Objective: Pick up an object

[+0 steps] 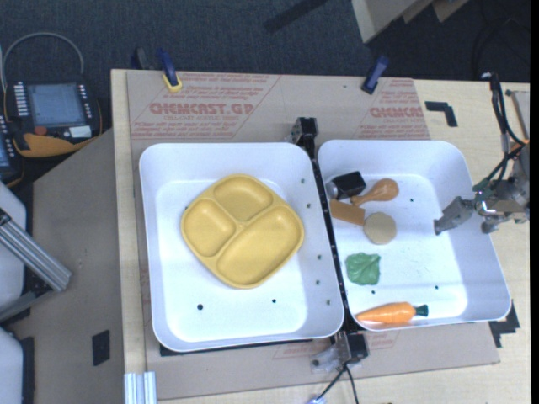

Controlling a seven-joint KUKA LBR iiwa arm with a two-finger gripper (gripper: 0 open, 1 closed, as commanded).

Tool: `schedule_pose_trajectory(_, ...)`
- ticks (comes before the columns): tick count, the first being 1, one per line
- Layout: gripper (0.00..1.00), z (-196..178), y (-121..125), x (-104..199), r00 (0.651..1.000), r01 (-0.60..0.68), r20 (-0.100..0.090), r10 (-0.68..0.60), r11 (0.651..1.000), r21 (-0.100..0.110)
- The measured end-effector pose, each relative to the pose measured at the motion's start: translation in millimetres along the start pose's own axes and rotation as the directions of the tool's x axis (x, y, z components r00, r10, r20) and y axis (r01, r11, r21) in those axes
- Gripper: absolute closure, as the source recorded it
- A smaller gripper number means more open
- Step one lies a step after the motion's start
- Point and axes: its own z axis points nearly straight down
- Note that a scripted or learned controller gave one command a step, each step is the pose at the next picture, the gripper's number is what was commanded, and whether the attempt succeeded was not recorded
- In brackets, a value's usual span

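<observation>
The right bin (438, 168) holds several small objects along its left side. A black block (347, 182) lies at the top, with a tan drumstick-shaped piece (376, 192) beside it and a brown stick (346, 212) just below. A beige round piece (380, 227) rests under those. Further down lie a green leafy piece (364, 268) and an orange carrot (390, 313) near the front wall. My gripper (456, 215) hangs at the bin's right edge, well apart from all of these, with nothing seen in it.
The left bin (160, 225) carries a yellow divided plate (242, 229) in its middle. Blue clamps (171, 72) (374, 74) sit on the cardboard sheet behind the bins. Cables (509, 124) hang at the far right beside the gripper.
</observation>
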Motion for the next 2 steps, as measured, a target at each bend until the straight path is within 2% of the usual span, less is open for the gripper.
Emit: schedule_pose_trajectory(2,0.00,101,15,-5,1.000,0.001,0.000,-0.001,1.000,-0.002)
